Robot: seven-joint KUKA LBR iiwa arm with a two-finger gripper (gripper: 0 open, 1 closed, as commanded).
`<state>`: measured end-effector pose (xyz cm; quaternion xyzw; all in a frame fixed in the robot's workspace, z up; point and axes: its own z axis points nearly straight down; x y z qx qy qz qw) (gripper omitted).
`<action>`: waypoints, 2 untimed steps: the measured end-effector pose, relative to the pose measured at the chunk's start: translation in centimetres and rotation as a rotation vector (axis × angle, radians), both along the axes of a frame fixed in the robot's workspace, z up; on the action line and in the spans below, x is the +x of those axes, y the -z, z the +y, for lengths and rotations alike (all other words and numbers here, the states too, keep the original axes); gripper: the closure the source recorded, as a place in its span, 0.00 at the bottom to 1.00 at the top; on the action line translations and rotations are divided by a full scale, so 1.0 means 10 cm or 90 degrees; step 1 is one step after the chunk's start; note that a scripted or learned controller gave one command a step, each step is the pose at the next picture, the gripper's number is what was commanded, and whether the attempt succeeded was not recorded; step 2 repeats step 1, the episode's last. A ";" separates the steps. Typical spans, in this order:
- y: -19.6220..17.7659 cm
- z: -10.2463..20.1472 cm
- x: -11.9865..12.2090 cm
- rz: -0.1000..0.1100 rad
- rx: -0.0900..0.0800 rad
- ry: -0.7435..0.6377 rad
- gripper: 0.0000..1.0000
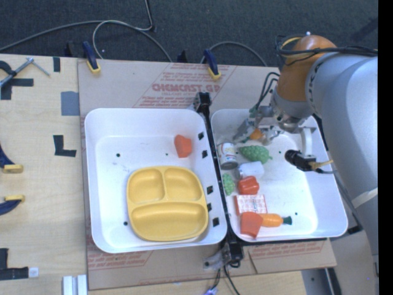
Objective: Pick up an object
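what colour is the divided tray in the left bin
Yellow. The tray shows plainly in the camera view, lying in the left bin.

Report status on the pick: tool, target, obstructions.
Tool low in right bin, over the clutter. Nearest piece: green object. Grasp unconfirmed. Small can and red block crowd it.

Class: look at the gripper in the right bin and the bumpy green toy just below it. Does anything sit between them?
Nothing visible does. The gripper hangs at the right bin's top, the green toy directly below it; a small orange piece lies by the gripper.
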<state>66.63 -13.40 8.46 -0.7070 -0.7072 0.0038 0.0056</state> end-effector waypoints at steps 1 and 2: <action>0.00 0.00 0.00 0.000 0.000 0.000 0.00; 0.00 0.00 0.00 0.000 0.000 0.000 0.00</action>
